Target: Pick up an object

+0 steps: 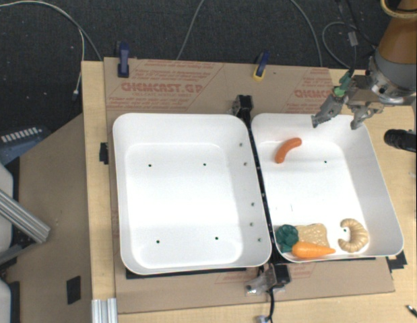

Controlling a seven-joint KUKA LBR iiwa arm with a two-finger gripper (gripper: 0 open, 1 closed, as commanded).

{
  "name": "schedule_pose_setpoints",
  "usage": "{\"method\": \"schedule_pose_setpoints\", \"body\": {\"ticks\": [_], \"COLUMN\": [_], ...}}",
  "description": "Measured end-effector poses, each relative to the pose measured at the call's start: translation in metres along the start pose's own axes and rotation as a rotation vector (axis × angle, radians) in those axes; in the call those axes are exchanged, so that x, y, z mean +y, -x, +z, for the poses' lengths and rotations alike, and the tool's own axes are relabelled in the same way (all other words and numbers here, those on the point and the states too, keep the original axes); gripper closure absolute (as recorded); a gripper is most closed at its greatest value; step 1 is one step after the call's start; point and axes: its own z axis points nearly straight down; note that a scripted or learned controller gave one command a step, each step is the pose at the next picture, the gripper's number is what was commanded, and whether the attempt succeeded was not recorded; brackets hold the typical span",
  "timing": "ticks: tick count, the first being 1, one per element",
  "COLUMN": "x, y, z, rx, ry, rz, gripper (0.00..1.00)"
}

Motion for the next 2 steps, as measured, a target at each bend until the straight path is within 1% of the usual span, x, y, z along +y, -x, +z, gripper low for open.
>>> {"method": "schedule_pose_setpoints", "body": {"ticks": [1,2], "x": [-0.009,-0.022], "y": [-0.015,0.012], "z": [0.105,0.164], "rx": [0.002,0.001], "ry": [-0.009,-0.006], "rz": [0.000,-0.033], "gripper": [0.00,0.00]}}
